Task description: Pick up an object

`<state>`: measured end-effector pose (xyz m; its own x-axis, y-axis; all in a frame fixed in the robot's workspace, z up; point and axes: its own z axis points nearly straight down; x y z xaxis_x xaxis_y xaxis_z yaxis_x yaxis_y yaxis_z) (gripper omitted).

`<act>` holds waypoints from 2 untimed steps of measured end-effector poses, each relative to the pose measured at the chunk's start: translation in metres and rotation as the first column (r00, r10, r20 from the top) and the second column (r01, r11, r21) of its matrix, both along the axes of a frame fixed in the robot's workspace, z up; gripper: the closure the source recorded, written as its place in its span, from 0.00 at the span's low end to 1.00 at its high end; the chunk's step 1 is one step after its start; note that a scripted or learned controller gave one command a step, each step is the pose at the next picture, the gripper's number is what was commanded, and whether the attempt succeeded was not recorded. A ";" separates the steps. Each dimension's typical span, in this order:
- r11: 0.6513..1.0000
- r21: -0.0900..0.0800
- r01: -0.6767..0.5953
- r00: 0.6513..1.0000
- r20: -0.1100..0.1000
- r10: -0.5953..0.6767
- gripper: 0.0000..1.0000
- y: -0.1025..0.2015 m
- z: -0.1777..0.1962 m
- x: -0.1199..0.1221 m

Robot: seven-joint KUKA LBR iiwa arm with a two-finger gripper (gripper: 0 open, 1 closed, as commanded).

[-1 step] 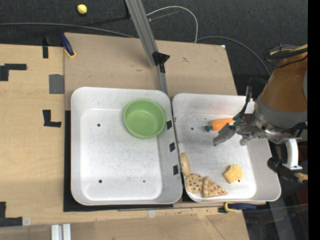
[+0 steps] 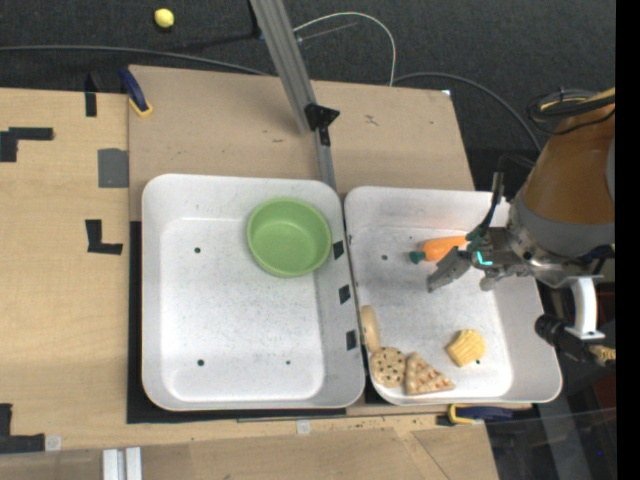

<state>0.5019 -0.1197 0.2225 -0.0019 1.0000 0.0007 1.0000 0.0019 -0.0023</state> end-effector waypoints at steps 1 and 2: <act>1.000 0.000 0.002 1.000 -0.005 -0.002 0.00 -0.001 -0.047 -0.009; 1.000 0.001 0.002 1.000 -0.006 -0.002 0.00 -0.005 -0.093 -0.015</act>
<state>0.4872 -0.1250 0.1293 0.0002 1.0000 0.0018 1.0000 -0.0001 -0.0079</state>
